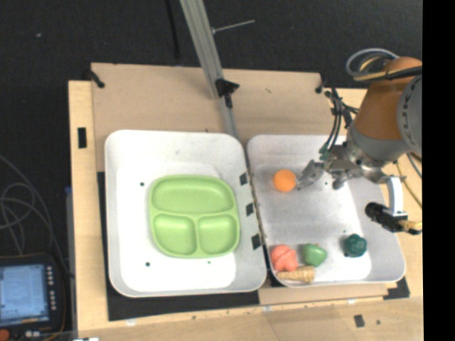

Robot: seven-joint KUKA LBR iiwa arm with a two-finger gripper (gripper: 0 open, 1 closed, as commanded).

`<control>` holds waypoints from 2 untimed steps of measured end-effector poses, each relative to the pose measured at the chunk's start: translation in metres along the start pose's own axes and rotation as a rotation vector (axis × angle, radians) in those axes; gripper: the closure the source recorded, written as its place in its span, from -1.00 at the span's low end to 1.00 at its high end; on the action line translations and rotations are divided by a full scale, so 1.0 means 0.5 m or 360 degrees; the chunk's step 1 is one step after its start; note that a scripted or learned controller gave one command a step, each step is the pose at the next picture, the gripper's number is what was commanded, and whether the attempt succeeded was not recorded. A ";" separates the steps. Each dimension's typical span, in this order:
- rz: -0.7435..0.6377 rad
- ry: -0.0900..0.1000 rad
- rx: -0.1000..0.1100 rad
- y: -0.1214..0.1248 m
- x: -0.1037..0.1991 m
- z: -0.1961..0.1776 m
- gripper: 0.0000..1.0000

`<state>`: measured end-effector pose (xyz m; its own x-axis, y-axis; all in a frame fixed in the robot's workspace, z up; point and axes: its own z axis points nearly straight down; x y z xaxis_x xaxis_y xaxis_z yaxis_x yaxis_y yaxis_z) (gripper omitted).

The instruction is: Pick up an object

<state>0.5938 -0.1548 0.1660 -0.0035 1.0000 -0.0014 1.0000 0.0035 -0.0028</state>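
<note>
Your arm (384,119) reaches in over the right bin (330,219), and the gripper (321,172) hangs above the bin's upper half, just right of the orange ball (284,181). Two fingers (310,172) seem to splay outward with a gap between them, so I judge them open and empty, though the view is small and soft there.

The ball is your nearest target. It sits alone on bare bin floor, close to the wall shared with the left bin (128,190), well apart from everything else. That makes it the sensible pick.

Shift left until the ball sits midway between the fingers, then go straight down. A round thing will likely roll if one finger meets it first, so centre carefully and close only once both fingers flank its widest part. Mind the shared wall: the left finger has little room there.

Leave the front cluster alone for now. The pink piece (282,256), the green piece (313,253) and the tan piece (298,275) lie touching or nearly so in the corner, a poor spot for clean finger entry. The dark green piece (354,245) stands apart near the right side, a fair second choice. The green tray (193,214) in the left bin is not worth trying.
</note>
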 end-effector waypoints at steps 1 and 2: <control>0.0006 0.0001 0.0004 -0.004 -0.006 0.126 -1.00; 0.0008 0.0000 -0.0004 -0.003 -0.008 0.130 -1.00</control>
<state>0.5920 -0.1589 0.1011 0.0015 1.0000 -0.0014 1.0000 -0.0015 -0.0002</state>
